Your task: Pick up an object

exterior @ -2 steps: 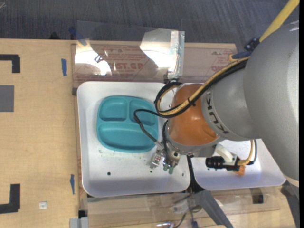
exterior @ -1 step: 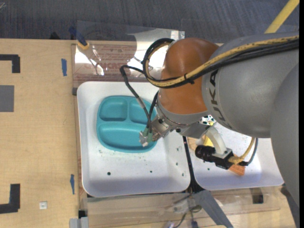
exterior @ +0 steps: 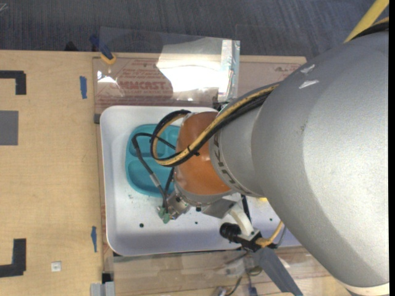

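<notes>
A teal, rounded object (exterior: 143, 163) lies in the left part of the white bin (exterior: 117, 214). The grey arm with its orange band (exterior: 197, 159) reaches in from the right and hangs over the bin's middle, covering part of the teal object. Black and yellow cables loop across the teal object. The gripper sits under the wrist, near a small green part (exterior: 165, 214), and the arm hides it.
A clear plastic sheet (exterior: 179, 73) lies over the bench behind the bin. Plywood bench surface (exterior: 49, 165) with black and blue tape marks stretches to the left. The arm's large grey body (exterior: 327, 165) covers the right side.
</notes>
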